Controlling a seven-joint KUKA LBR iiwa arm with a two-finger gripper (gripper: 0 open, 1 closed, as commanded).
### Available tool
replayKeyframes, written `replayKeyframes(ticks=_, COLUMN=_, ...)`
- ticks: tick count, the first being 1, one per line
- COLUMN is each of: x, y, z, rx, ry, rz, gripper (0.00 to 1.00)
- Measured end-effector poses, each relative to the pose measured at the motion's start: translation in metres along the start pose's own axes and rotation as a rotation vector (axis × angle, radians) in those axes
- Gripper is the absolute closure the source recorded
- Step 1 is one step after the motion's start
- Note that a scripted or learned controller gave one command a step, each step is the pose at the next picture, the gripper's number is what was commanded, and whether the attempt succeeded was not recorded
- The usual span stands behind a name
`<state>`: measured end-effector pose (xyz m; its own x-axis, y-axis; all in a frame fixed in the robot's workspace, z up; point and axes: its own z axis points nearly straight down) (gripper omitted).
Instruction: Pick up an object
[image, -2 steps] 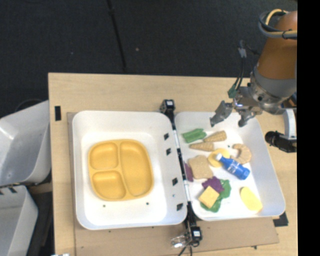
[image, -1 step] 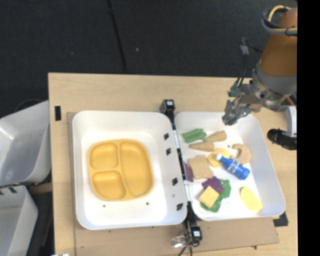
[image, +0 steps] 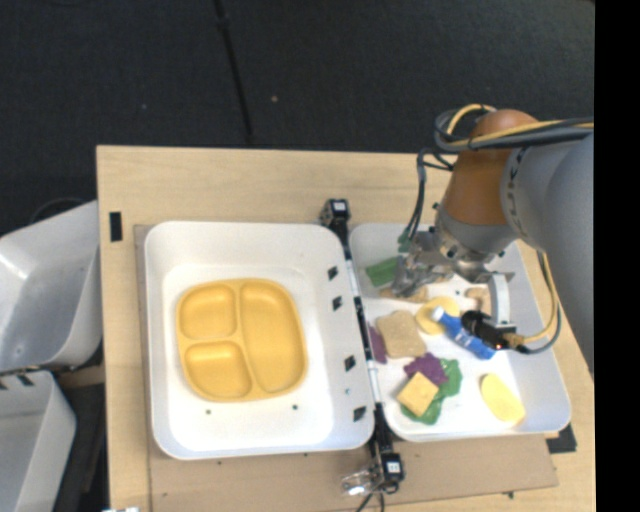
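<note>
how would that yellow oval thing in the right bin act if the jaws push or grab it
The yellow oval piece looks smooth and rounded, so it may slip from a pinch. It lies flat on the right bin floor, so a push would probably slide it rather than roll it.

My orange-banded grey arm (image: 478, 190); white bins (image: 160, 300); yellow tray (image: 240, 338); green piece (image: 382, 270), blue piece (image: 466, 335), purple piece (image: 426, 366).

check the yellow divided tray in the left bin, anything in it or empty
Empty: all three compartments of the yellow tray show bare yellow bottoms, and it lies flat in the left bin.
</note>
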<state>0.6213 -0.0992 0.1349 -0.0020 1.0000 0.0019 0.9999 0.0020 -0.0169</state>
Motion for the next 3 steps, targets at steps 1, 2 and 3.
replayKeyframes(ticks=1, x=0.002, y=0.002, z=-0.024, rx=-0.01, ry=-0.003, rz=0.003, gripper=1.0)
replayKeyframes(ticks=2, x=0.007, y=-0.006, z=-0.045, rx=-0.021, ry=-0.004, rz=0.008, gripper=1.0)
replayKeyframes(ticks=3, x=0.01, y=-0.013, z=-0.049, rx=-0.021, ry=-0.002, rz=0.0, gripper=1.0)
